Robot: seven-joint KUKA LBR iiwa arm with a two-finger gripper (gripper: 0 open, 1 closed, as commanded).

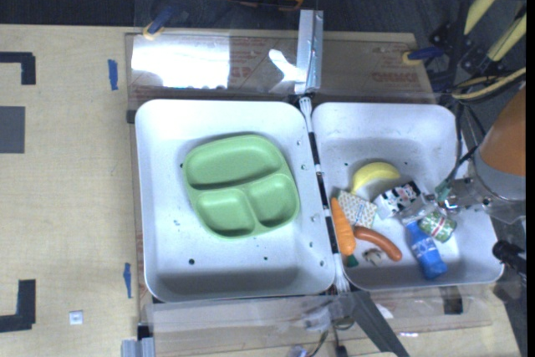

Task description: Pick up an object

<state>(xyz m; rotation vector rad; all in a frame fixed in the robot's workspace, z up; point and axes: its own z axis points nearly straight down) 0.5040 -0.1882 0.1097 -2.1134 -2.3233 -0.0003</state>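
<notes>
I could not tell the gripper [447, 201] state as it hung at the right bin [435, 125] beside the crowded blue bottle [428, 253], sausage [378, 239] and carrot [342, 226], where I judged neighbouring items might foul the grasp.

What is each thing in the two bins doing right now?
Green tray: lying flat in the left bin, compartments up.
Banana: resting in the right bin.
Carrot: lying by the divider.
Sausage: lying beside the carrot.
Blue bottle: on its side.
</notes>
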